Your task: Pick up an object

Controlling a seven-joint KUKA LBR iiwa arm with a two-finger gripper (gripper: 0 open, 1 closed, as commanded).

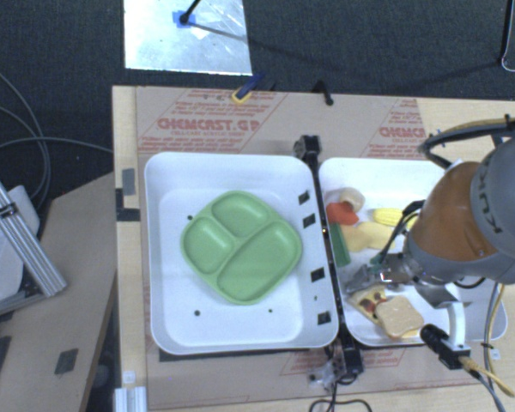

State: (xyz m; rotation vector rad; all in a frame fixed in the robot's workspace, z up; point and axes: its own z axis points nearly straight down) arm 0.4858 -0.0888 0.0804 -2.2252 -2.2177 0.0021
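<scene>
Two white bins sat side by side on the bench, and the toy food that made up the pickable things lay crowded in the right bin, mostly against its left wall. The left bin carried a green divided plate near its middle.

From the fixed camera above, the arm reached in from the right and hung low over the right bin, its gripper down among the pieces near the bin's left wall, toward the front edge. Whether the gripper was open or closed could not be told; the metal parts blurred into the clutter there, and nothing could be seen clamped.

Just beside the gripper, toward the front edge, lay a slice of bread, with a small mixed-colour piece touching it. Farther back sat a yellow piece, a red piece, a green stick and a tan rounded piece.

All looked like light, hollow plastic: stiff, smooth and probably slippery, not fragile. The bread slice seemed best taken across its thin edges; the green stick across its narrow width. Rounded pieces would likely squirt out unless gripped at the middle.
</scene>
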